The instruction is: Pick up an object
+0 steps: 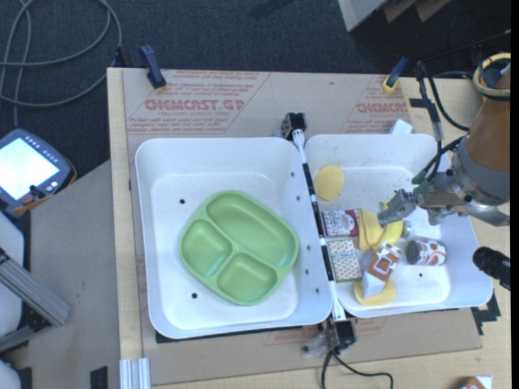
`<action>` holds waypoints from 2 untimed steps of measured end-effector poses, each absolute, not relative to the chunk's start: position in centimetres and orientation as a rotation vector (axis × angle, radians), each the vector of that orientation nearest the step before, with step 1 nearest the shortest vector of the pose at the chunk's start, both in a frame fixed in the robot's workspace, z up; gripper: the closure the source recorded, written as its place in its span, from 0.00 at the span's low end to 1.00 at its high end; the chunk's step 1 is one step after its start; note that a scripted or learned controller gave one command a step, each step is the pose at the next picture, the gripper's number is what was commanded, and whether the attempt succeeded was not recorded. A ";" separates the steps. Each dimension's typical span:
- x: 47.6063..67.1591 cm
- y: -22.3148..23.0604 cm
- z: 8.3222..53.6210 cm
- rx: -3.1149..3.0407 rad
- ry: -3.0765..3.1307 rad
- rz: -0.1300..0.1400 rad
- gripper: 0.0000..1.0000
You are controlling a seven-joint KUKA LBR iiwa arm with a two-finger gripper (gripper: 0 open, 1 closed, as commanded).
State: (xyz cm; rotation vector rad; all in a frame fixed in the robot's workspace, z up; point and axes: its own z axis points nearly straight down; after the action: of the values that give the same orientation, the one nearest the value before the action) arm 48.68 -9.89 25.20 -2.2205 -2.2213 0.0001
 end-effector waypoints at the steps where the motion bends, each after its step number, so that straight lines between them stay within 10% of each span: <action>1: 51.2 -12.9 10.2 -2.221 -2.218 0.002 0.00; 2: 53.7 -10.4 8.4 -2.222 -2.223 -0.001 0.00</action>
State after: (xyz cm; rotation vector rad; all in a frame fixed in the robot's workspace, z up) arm 53.70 -10.35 8.45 -2.2223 -2.2226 -0.0010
